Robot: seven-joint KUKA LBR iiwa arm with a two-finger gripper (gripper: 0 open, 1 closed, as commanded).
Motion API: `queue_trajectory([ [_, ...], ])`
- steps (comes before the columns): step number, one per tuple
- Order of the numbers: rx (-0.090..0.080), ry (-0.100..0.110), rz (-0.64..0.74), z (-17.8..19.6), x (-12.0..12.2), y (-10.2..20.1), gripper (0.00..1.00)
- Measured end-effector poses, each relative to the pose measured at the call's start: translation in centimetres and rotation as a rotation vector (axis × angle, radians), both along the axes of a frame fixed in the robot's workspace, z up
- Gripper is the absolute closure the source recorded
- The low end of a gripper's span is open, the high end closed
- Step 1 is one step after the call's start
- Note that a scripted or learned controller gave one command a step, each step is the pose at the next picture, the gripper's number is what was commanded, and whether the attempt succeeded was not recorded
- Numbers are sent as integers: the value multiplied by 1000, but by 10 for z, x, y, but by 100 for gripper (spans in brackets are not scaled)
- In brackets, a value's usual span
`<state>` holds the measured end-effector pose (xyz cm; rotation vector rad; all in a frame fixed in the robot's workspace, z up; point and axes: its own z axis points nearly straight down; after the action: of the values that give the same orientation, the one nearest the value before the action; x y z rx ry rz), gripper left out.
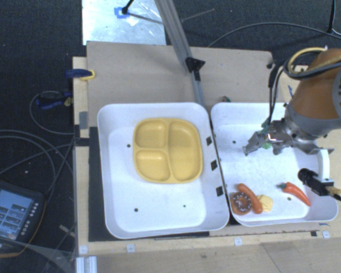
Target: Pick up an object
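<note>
1. Arm/gripper. The arm enters from the right of the camera view and hangs over the right bin (227,118). The gripper (261,142) sits above the bin's bare upper-middle floor, w/ grey fingers pointing toward the left wall. Whether the claw is wide or narrow can't be told at this angle; nothing is visible between the fingers. Something small and green shows beside the gripper, unidentifiable.

2. Task items. All candidate objects lie in the right bin's lower part, near its front wall, well apart from the gripper:
- chocolate donut (239,202), w/ sprinkles, at lower left;
- red sausage (249,197), touching the donut's right side, approx. diagonal;
- small pale-yellow piece (265,202), just beside the sausage;
- red-orange chili pepper (296,193), apart from the cluster, near the right wall.

3. Why so placed (judgement). The items are bunched along the front edge, so the gripper's present spot over bare floor is prob. a transit or approach pose, not a grasp pose. The pepper lies alone and looks the easier pick; donut and sausage touch, so a grasp there may disturb both.

4. Left bin (111,169). Holds one yellow divided plate (167,150), 3 compartments, lying flat in the upper-middle area.
</note>
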<state>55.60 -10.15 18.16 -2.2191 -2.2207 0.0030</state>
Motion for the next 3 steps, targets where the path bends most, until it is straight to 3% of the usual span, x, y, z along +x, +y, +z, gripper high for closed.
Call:
queue_trajectory([
  [1, 0, 0, 0, -46, 4, 7, 0],
  [2, 0, -6, 0, -33, 6, 7, 100],
  [3, -1, -9, 5, 13, 13, 11, 100],
])
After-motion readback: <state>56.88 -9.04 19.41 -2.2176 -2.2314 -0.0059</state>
